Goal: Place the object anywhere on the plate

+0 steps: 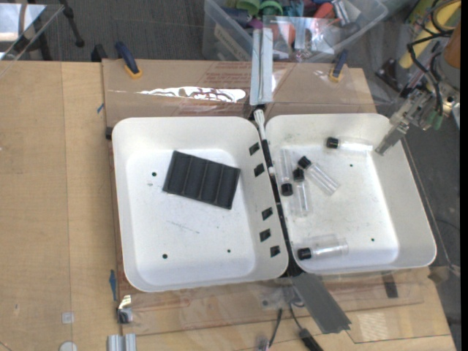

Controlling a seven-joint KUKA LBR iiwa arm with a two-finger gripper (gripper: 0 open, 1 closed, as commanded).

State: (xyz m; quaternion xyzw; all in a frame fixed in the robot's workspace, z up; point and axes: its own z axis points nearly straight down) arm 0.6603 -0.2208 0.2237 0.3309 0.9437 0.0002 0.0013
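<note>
Left bin (131,196), black plate (201,179), right bin (409,232), vials (320,250)

A light wooden tabletop (51,196) is being shown under even light, with a clear storage tub (292,9) of colourful clutter being kept behind it.

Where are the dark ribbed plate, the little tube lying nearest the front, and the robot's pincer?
Dark ribbed plate (202,179), camera view: its middle.
Front tube (320,251), camera view: its clear body.
Pincer (385,145), camera view: its tip.

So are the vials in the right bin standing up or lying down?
Lying down: the vials rest on their sides on the right bin floor, black caps pointing sideways.
</note>
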